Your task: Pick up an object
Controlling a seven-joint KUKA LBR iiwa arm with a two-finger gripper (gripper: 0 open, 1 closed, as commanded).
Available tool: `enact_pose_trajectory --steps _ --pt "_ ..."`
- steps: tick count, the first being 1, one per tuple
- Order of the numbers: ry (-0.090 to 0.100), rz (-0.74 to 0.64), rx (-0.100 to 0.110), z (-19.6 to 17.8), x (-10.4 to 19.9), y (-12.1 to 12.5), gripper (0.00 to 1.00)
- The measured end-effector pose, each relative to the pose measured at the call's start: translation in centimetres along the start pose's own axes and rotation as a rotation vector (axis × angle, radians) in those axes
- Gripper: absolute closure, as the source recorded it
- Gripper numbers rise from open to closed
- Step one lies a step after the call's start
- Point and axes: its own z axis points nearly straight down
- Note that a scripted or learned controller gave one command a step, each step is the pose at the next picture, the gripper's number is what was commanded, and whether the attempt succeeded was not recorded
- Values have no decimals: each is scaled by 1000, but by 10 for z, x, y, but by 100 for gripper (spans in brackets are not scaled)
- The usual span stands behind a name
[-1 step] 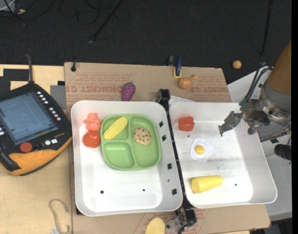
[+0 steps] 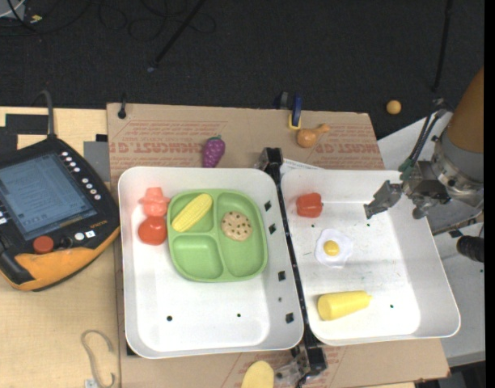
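Note:
The right bin [image 2: 409,297] holds a red pepper [image 2: 310,205] at its far left, a fried egg [image 2: 332,247] in the middle and a yellow cone-shaped piece [image 2: 343,304] near the front. My gripper [image 2: 402,203] hangs over the bin's far right part, above the floor, with its two dark fingers spread open and nothing between them. It is to the right of the pepper and the egg, apart from both. In the left bin [image 2: 199,314] a green divided plate [image 2: 207,261] carries a corn cob [image 2: 190,212] and a cookie [image 2: 236,225].
A pink toy [image 2: 154,202] and a red tomato [image 2: 152,230] lie left of the plate. Behind the bins sit purple grapes [image 2: 213,150], an orange piece [image 2: 310,135] and a small orange ball [image 2: 393,107]. A teach pendant [image 2: 45,208] lies at the left, a yellow piece [image 2: 258,374] in front.

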Motion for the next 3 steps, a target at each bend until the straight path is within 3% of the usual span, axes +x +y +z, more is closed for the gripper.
enact_pose_trajectory --steps 3 --pt "1 0 5 140 13 1 0"
